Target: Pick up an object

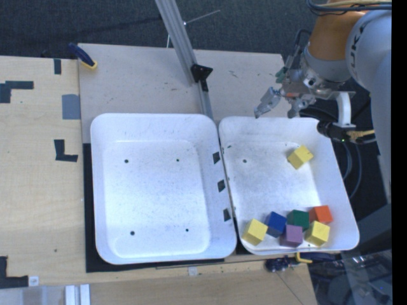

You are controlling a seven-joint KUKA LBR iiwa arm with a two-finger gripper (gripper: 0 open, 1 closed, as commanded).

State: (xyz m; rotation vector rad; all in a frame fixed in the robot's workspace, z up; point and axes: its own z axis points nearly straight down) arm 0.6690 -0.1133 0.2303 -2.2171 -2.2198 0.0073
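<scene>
My gripper (280, 107) hangs above the far edge of the right bin (267, 170), open, with nothing between its fingers. A lone yellow block (299, 156) lies in that bin, below and slightly right of the gripper. Along the bin's near edge sits a cluster: a yellow block (255, 231), a blue block (276, 223), a purple block (293, 234), a green block (297, 218), an orange block (321, 214) and another yellow block (318, 233).
The left bin (156, 186) lies beside the right one. A slanted metal pole (184, 46) rises behind the bins. A blue and yellow clamp (82, 55) rests on the bench at the far left.
</scene>
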